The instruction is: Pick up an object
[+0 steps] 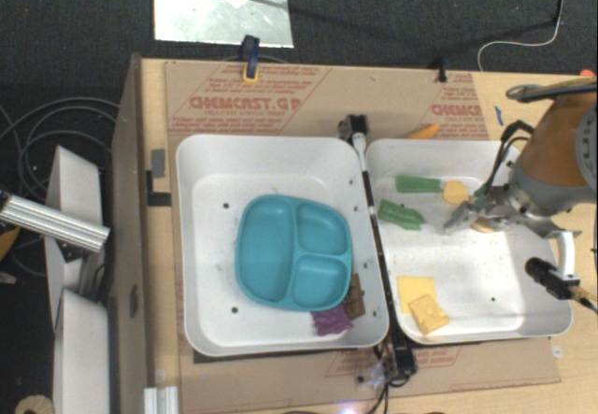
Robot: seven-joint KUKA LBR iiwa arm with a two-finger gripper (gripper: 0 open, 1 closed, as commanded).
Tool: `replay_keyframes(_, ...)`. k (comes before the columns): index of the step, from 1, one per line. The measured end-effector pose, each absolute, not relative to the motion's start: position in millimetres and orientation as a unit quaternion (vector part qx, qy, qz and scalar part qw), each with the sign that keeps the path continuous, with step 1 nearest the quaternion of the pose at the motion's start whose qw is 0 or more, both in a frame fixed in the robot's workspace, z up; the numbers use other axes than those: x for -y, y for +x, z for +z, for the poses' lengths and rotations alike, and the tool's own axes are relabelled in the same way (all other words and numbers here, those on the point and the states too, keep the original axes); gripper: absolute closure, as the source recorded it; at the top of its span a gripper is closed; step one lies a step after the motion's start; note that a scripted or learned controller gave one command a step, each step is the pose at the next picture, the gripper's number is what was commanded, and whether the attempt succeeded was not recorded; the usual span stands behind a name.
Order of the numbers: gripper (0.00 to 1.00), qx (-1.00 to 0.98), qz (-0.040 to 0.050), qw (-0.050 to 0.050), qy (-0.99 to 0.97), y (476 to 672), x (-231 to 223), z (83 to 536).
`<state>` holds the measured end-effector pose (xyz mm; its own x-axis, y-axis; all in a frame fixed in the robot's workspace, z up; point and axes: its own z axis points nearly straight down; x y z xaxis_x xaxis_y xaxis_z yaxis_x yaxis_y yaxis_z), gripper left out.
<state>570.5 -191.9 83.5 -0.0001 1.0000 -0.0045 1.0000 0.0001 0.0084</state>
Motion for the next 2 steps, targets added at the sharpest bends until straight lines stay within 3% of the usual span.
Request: replay_keyframes(2, 0.00, -0.710, 0.0036, 0.007, 0.704, 674.2, 123, 90)
